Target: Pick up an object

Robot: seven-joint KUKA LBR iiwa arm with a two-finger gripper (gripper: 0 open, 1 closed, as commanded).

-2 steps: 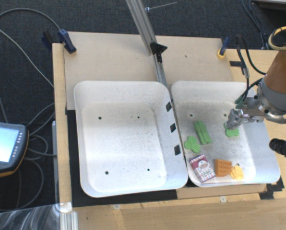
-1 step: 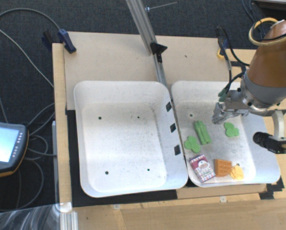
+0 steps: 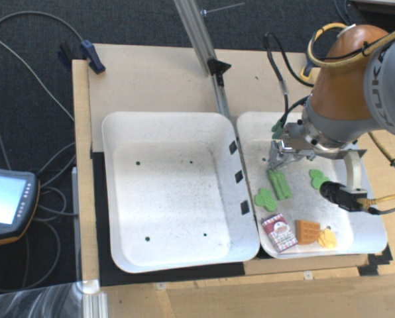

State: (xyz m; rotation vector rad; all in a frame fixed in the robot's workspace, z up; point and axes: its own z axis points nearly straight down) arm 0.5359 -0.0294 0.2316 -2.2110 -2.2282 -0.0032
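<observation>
Reaching in from the right, the hand (image 3: 277, 158) is hanging over the left part of the right bin (image 3: 252, 126), low above its floor. I cannot tell if the hand is spread or pressed together, and nothing is showing as held in it. The grey arm (image 3: 346, 78) with its orange band is bending over the far right side of this bin.

Just near of the hand, a long green piece (image 3: 280, 185) is lying on the bin floor, very close to the hand; whether they are touching I cannot tell. A leafy green piece (image 3: 266, 200) is lying against its near-left end. A small green piece (image 3: 317, 176) is resting to the right, apart from these two. Along the near wall, a dark red packet (image 3: 278, 233), an orange waffle block (image 3: 308, 231) and a yellow piece (image 3: 327, 239) are sitting in a row from left to right, the last two touching.

The left bin (image 3: 171, 191) is standing beside the right one, wall against wall. Both are sitting on the pale tabletop (image 3: 151, 78). A blue clamp (image 3: 91, 55) is gripping the tabletop's far left corner, and a metal pole (image 3: 194, 35) is slanting down to the far end of the gap between the bins.
</observation>
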